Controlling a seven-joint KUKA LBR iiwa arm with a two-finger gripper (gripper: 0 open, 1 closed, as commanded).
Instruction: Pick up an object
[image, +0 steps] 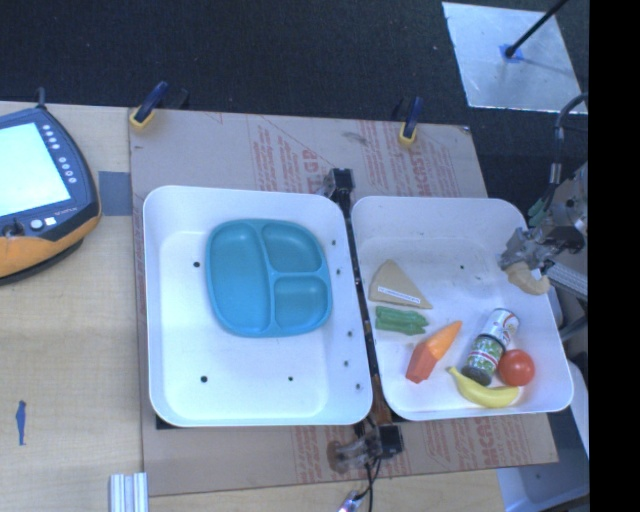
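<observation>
My gripper (532, 252) hangs over the right rim of the right bin (450, 225). A small tan object (528, 279) lies directly under it, touching or nearly touching the gripper; whether it is gripped cannot be told. Lower in the same bin lie a tan sandwich wedge (398, 285), a green bean pod (400, 320), an orange carrot (432, 352), a small bottle with a green label (488, 348), a red tomato (516, 367) and a yellow banana (484, 392).
The left bin (180, 370) holds a blue divided plate (268, 275). A tablet in an orange case (40, 195) lies at the far left of the bench. Clamps (148, 105) pin the cardboard sheet at the back.
</observation>
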